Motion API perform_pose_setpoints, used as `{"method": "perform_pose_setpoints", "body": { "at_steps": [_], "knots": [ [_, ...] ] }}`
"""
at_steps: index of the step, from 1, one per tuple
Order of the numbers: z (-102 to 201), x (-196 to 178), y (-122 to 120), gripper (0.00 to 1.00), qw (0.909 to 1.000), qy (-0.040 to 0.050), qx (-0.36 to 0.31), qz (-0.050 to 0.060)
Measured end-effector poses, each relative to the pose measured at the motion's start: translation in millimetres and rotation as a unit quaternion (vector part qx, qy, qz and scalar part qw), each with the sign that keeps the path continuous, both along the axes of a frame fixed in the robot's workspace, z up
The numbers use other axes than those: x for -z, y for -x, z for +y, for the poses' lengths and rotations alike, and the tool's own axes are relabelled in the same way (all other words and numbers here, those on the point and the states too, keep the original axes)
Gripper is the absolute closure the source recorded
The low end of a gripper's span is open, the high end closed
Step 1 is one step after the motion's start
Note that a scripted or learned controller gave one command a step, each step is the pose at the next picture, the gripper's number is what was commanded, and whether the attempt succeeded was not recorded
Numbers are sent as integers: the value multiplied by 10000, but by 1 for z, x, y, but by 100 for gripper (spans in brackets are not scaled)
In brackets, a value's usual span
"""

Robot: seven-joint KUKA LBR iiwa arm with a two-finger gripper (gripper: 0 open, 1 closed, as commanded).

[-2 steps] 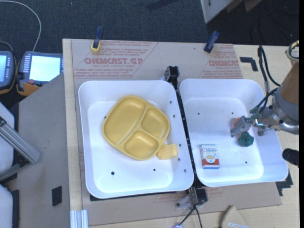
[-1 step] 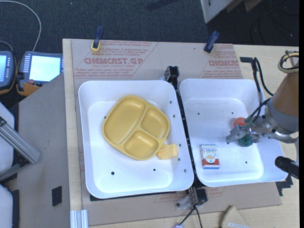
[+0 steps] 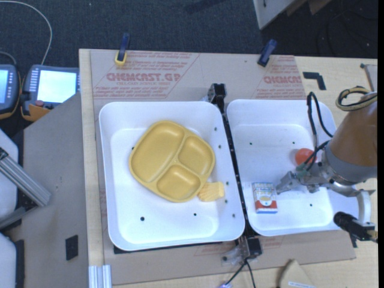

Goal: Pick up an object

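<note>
In the right bin point(image 3: 282, 116) a small white, blue and red carton point(image 3: 264, 197) lies flat near the front wall. Behind it and to the right, a red round object point(image 3: 303, 155) rests partly hidden by the arm. My gripper point(image 3: 282, 185) reaches in from the right, low over the bin floor, its tip just right of the carton's upper corner. Nothing shows between it and the carton. In the left bin point(image 3: 120, 221) lies a yellow divided plate point(image 3: 172, 159), with a small pale yellow piece point(image 3: 211, 191) at its lower right edge.
A black clamp and rail point(image 3: 217, 92) run between the two bins. Blue clips point(image 3: 267, 51) hold the cardboard sheet at the back. Cables point(image 3: 313, 110) loop over the right bin's far corner. Tablets point(image 3: 55, 86) sit off the bench to the left.
</note>
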State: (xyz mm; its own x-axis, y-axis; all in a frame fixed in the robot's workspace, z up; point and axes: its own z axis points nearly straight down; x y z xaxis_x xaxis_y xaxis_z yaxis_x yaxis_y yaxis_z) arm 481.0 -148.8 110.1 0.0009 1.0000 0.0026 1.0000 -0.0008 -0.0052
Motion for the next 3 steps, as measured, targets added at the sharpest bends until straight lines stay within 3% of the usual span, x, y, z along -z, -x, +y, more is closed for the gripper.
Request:
{"method": "perform_pose_setpoints", "body": {
  "at_steps": [1, 3],
  "knots": [
    [-1, -13, -1, 100, 10000, 16, 3, -32],
    [1, -95, -6, 100, 10000, 24, -11, -53]
  ]
}}
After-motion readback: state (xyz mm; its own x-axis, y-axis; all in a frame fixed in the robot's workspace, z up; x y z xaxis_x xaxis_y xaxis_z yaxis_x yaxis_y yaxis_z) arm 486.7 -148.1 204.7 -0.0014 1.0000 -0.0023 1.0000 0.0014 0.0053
